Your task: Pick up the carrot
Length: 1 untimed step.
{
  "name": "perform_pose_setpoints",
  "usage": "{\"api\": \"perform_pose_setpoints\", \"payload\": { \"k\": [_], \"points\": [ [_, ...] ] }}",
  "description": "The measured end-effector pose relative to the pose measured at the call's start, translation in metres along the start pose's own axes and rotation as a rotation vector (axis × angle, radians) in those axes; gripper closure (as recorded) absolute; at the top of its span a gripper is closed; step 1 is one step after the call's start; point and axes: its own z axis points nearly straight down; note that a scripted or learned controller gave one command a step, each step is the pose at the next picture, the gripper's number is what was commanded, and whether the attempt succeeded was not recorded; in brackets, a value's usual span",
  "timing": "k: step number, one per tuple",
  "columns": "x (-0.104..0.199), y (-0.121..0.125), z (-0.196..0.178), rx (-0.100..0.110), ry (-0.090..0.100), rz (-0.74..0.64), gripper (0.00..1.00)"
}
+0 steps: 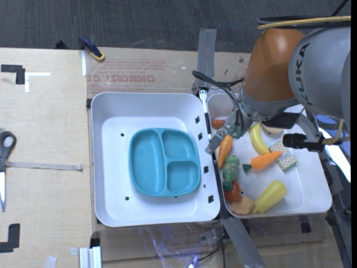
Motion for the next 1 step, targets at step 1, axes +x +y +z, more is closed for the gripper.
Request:
{"api": "perform_pose_setpoints", "payload": {
  "k": [1],
  "points": [
    [0.0000, 0.0000, 0.0000, 0.000, 0.000, 0.000, 0.00]
  ]
}}
